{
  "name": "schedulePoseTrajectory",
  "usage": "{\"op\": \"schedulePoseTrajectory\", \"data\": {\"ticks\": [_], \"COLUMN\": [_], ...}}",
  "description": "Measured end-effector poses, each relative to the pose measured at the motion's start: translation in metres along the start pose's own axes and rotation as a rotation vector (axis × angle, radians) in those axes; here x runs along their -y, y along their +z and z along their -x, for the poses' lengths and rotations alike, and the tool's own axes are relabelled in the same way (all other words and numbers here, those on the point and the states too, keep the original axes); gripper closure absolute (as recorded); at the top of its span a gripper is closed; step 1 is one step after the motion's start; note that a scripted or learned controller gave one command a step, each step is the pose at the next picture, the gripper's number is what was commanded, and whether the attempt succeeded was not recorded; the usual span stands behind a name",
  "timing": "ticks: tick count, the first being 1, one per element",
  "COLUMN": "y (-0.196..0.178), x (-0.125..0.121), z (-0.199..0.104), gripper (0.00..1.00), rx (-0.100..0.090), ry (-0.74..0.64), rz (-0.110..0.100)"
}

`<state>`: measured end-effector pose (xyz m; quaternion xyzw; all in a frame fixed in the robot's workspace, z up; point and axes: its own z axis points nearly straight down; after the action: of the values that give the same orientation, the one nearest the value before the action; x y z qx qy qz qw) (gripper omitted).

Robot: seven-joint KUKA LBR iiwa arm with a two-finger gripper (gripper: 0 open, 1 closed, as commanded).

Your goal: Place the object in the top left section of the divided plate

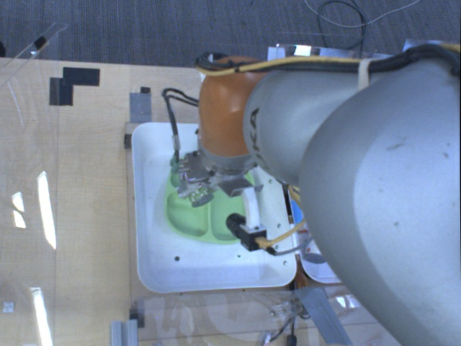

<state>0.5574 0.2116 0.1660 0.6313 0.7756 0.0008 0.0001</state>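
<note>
The grey arm (346, 157) looms over the left white bin (155, 265), its gripper (196, 186) low above the green divided plate (184, 218), hiding the fingers and any object beneath.

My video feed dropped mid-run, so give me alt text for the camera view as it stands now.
The grey arm's gripper hangs low over the green divided plate in the left white bin, hiding the plate's upper part. Whether it holds an object cannot be seen. The arm covers most of the right bin.
</note>
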Motion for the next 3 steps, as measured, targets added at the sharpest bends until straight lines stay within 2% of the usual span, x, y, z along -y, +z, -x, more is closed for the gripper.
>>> {"op": "schedulePoseTrajectory", "data": {"ticks": [1, 2, 3], "y": [-0.106, -0.106, -0.117], "x": [0.048, 0.048, 0.047], "z": [-0.008, -0.008, -0.008], "gripper": [1.0, 0.0, 1.0], "rx": [0.0, 0.0, -0.001], "ry": [-0.084, -0.085, -0.089], "rz": [0.004, 0.004, 0.008]}}
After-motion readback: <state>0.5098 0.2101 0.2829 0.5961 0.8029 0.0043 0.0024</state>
